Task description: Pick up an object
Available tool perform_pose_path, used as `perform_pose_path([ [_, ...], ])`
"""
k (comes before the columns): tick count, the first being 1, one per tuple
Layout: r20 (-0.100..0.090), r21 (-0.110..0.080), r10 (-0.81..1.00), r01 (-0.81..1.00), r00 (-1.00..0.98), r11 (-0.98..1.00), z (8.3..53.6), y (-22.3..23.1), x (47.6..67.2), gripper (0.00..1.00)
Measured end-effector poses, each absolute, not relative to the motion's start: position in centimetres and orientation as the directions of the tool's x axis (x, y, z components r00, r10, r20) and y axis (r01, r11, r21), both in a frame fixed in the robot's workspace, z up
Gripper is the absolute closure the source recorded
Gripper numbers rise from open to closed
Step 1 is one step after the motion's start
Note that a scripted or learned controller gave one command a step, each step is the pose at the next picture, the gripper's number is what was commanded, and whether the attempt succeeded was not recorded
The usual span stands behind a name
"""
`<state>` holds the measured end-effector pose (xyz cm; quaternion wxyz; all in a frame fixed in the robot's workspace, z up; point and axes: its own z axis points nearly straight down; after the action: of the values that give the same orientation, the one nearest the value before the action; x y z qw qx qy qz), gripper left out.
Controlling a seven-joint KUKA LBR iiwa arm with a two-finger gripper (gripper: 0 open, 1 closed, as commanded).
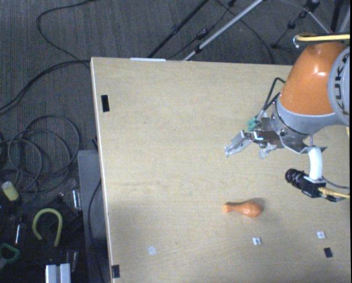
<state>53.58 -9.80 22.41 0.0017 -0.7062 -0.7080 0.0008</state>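
Observation:
A small orange object (244,208), shaped like a gourd with a thin neck pointing left, lies on the light wooden bench top (164,158) toward the front right. My gripper (248,150) hangs over the bench behind that object, a clear gap away from it. Its two grey fingers are spread apart and open, with nothing between them. The orange and grey arm (314,90) comes in from the right.
A black cable connector (302,181) dangles below the wrist, right of the orange object. Small markers (256,240) dot the bench's front right. The bench's left edge (99,158) drops to a floor with cables (34,152) and tools.

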Motion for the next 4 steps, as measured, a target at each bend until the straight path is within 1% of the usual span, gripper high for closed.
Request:
perform_pose_path([
  [1,0.000,-0.003,0.997,0.997,0.075,-0.075,19.6,-17.0,56.3,0.00],
  [2,-0.002,-0.003,1.000,1.000,0.019,-0.019,10.5,-20.0,61.8,0.00],
  [3,-0.004,-0.002,0.998,0.998,-0.066,0.066,8.4,-20.3,65.8,0.00],
  [4,-0.001,-0.002,0.964,0.964,-0.265,0.265,8.4,-15.4,66.8,0.00],
])
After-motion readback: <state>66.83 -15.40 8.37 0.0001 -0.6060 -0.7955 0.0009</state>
